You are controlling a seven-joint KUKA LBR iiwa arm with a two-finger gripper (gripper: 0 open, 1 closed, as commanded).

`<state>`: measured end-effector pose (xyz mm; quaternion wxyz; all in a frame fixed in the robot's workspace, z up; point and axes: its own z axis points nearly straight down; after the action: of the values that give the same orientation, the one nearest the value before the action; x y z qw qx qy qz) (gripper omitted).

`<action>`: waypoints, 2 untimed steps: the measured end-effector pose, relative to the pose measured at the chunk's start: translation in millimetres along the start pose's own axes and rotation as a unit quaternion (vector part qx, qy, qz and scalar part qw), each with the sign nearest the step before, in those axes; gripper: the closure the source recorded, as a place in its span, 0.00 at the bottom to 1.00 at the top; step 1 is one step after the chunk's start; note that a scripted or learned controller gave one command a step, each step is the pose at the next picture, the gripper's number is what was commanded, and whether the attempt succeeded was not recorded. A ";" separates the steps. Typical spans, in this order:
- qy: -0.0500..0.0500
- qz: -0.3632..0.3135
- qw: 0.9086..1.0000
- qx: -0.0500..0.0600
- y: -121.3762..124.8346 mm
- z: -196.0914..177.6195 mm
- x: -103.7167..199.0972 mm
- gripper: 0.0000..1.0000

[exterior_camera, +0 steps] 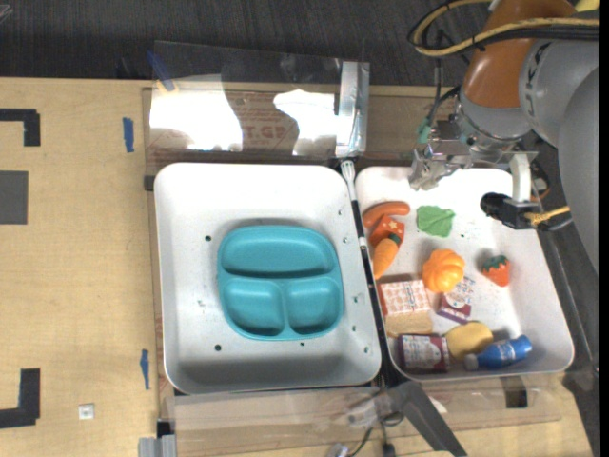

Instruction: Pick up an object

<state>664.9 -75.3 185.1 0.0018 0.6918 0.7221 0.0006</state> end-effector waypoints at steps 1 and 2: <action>0.000 0.000 1.000 0.000 0.1 -0.3 0.1 0.00; 0.001 -0.066 0.998 0.004 -36.0 70.3 -20.6 0.00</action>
<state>630.0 -97.5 114.7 -0.0021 0.6430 0.7659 -0.0019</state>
